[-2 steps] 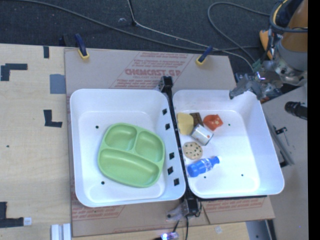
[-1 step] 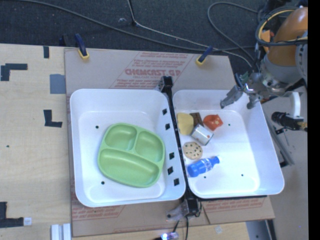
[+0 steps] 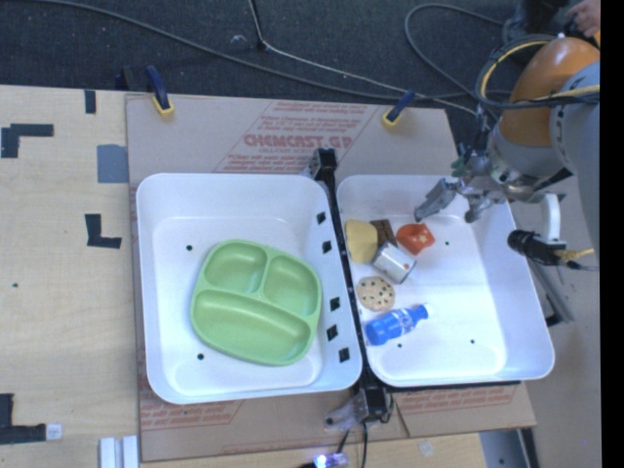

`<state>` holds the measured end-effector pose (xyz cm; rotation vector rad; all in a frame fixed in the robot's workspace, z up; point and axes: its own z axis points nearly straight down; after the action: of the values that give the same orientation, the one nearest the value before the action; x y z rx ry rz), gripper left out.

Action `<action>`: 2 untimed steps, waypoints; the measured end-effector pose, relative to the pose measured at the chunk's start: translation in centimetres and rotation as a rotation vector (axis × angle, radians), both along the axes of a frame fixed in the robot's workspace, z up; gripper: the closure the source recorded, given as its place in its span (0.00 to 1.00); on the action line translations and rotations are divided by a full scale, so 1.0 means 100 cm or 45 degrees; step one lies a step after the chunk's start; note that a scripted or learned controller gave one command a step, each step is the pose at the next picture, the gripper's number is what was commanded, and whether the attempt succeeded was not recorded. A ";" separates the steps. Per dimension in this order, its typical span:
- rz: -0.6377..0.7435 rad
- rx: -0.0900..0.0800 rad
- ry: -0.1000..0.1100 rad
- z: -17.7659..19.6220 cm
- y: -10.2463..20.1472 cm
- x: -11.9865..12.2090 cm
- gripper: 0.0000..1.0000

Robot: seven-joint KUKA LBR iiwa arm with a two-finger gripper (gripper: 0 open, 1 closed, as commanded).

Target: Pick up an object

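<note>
In the right bin (image 3: pixel 487 310) lie a yellow lump (image 3: pixel 360 239), a brown piece (image 3: pixel 382 230), a red block (image 3: pixel 416 238), a small silver can (image 3: pixel 394 262), a round cookie (image 3: pixel 374 292) and a blue bottle (image 3: pixel 395 324). My gripper (image 3: pixel 452 201) hangs over the bin's far right part, above and to the right of the red block. Its two fingers (image 3: pixel 431 203) are spread apart with nothing between them.
The left bin (image 3: pixel 166 261) holds a green divided plate (image 3: pixel 257 301). A black divider with clips (image 3: pixel 334 261) runs between the bins. Cables cross the dark floor behind the bench. Blue and yellow clamps (image 3: pixel 159 94) hold the cardboard base.
</note>
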<state>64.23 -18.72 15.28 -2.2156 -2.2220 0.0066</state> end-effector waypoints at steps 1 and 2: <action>-0.001 0.001 0.000 -0.062 -0.001 -0.007 0.00; 0.000 -0.001 -0.006 -0.048 -0.001 -0.006 1.00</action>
<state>63.66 -18.80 10.46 -2.2182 -2.2248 0.0023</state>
